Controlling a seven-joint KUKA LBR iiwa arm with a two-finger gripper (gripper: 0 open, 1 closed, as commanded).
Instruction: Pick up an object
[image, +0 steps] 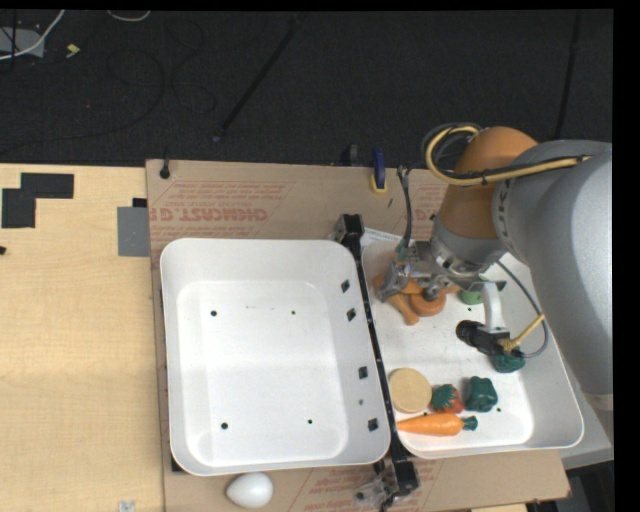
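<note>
Two white bins side by side, gripper (418, 283) low in right bin (545, 420), finger spread indeterminable, orange object (420, 304) directly beneath, carrot (430, 425), tan disc (408, 389) near front edge.

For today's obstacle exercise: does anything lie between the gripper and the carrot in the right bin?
Yes, loosely. The gripper sits at the far end of the right bin, over an orange piece. The carrot lies at the near edge, and the tan round disc rests between them, just above the carrot.
</note>
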